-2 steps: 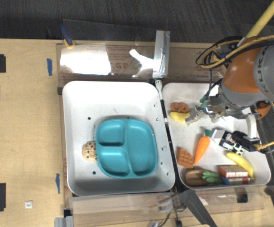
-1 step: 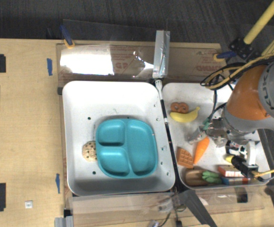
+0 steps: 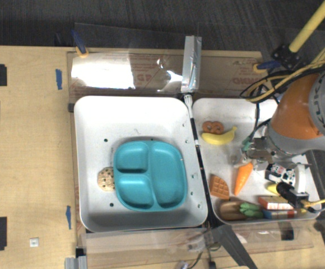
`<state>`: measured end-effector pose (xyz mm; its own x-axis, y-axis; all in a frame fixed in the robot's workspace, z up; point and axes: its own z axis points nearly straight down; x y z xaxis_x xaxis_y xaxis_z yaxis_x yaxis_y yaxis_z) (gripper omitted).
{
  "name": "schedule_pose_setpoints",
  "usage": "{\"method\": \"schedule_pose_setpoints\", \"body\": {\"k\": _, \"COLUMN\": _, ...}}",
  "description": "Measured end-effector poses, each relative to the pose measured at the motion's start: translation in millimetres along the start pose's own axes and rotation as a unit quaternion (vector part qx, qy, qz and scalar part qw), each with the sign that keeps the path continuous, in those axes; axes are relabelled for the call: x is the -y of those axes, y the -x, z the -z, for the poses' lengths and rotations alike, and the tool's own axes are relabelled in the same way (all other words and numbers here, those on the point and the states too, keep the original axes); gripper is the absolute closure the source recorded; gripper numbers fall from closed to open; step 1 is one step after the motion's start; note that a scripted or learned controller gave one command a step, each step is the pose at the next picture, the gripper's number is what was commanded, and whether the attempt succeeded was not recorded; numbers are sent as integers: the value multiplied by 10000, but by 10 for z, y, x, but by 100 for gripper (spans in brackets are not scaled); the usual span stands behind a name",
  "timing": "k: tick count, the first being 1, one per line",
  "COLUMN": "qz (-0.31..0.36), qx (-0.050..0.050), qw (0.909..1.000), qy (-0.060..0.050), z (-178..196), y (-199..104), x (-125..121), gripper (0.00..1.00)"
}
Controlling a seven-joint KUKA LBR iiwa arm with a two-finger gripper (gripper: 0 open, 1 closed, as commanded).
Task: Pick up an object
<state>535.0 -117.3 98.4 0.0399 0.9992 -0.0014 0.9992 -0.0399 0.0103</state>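
While the gripper (image 3: 251, 152) hangs low in the right bin (image 3: 230, 110), the carrot (image 3: 242, 177) lies just near of it, almost touching, long axis running near-left from its broad top. Orange, tapered, plastic-looking. Whether the hand is spread or pressed together, I cannot tell.

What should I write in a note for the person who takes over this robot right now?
Gripper: low over the right bin, just above the top of the carrot. I cannot tell if it is open or shut, and nothing is visibly held.
Right bin: banana with a small orange-brown toy behind it, the carrot, a waffle, and more small toys along the near wall.
Left bin: teal divided plate and a cookie touching its left edge.
Done: the arm has reached the right bin.
Left: grasp and lift one thing; the carrot seems the likely target.
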Motion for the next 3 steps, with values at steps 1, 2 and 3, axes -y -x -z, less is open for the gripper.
{"method": "schedule_pose_setpoints", "body": {"k": 1, "qz": -160, "qx": -9, "qw": 9999, "qy": -21, "z": 888, "y": -278, "x": 368, "gripper": 100}}
{"method": "schedule_pose_setpoints", "body": {"k": 2, "qz": -360, "qx": -8, "qw": 9993, "qy": -89, "z": -41, "y": -144, "x": 587, "gripper": 100}}
{"method": "schedule_pose_setpoints", "body": {"k": 3, "qz": 275, "qx": -17, "qw": 9996, "qy": -23, "z": 882, "y": -758, "x": -209, "gripper": 100}}
